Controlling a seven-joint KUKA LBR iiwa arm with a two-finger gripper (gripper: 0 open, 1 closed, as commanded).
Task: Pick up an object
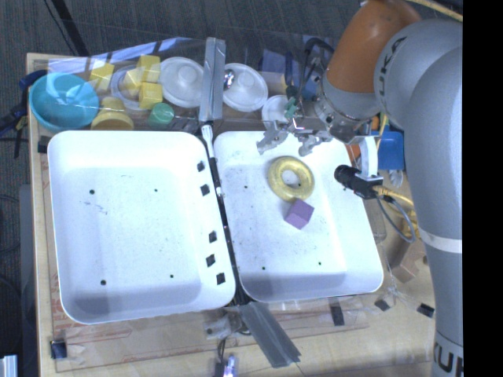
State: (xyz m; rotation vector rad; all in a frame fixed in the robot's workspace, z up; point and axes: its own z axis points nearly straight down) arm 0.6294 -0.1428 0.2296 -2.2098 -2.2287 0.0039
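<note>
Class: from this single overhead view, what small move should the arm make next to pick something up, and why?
Probably lower the open gripper slightly forward onto the yellow ring. Its fingers hang spread above the right white bin's far edge, holding nothing; the small purple cube lies farther off.

We see two white bins (118, 234), each speckled with faint dark flecks and a few black dots. In the right bin (346, 250) lie a glossy gold-yellow ring (291, 177) and a pale purple cube (299, 214). The arm (432, 93) is grey with an orange band (361, 38). Behind the bins we note a sky-blue bowl (64, 100), yellow blocks (141, 81), a green cap (162, 115) and clear whitish lids (182, 81).
</note>
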